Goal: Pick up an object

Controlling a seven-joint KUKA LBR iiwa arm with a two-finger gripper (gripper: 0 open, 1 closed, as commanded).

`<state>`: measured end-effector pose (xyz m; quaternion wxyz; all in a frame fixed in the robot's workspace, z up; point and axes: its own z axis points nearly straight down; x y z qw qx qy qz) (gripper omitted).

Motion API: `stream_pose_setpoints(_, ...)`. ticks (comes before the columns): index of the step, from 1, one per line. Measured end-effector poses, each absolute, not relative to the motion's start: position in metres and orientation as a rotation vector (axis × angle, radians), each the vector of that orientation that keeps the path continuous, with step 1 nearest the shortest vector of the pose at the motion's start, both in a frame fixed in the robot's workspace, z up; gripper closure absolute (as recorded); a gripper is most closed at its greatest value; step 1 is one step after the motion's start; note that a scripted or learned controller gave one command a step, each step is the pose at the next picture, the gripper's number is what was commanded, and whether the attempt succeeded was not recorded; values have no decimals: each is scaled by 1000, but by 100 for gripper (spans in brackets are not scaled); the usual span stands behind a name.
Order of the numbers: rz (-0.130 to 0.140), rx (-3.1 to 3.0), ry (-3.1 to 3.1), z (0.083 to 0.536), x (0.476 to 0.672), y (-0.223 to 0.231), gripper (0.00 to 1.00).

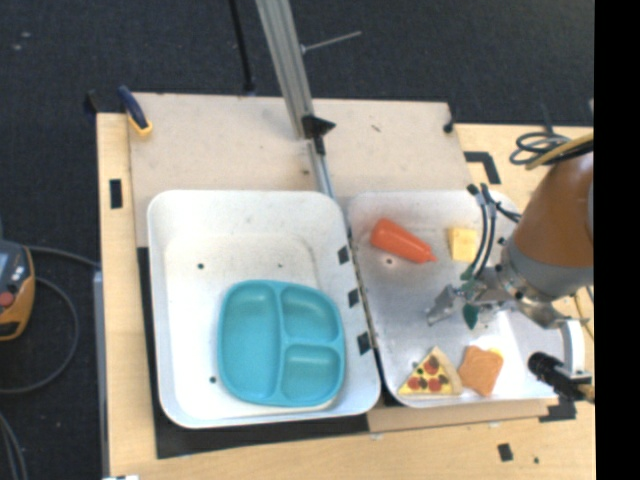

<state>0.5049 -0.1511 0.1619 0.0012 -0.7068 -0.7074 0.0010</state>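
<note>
Gripper (460, 306) low over the right bin (400, 213), fingers spread, nothing between them.

No target named, so I'd take the nearest: pizza slice (431, 374) and orange block (481, 369) sit near the front wall, just below the fingers. I'd centre over one, drop straight. They're close together, so a clip is a risk. Carrot (402, 240) and yellow cube (462, 243) sit further back; blue tray (282, 342) in left bin (200, 218).
</note>
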Motion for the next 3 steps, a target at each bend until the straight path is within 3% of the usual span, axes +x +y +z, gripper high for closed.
stream_pose_setpoints(1, 3, -2221, -2221, 113, 512, -158, 0)
stream_pose_setpoints(2, 0, -2224, -2220, 101, 513, -159, 0)
stream_pose_setpoints(3, -8, -2228, -2219, 114, 515, -159, 100)
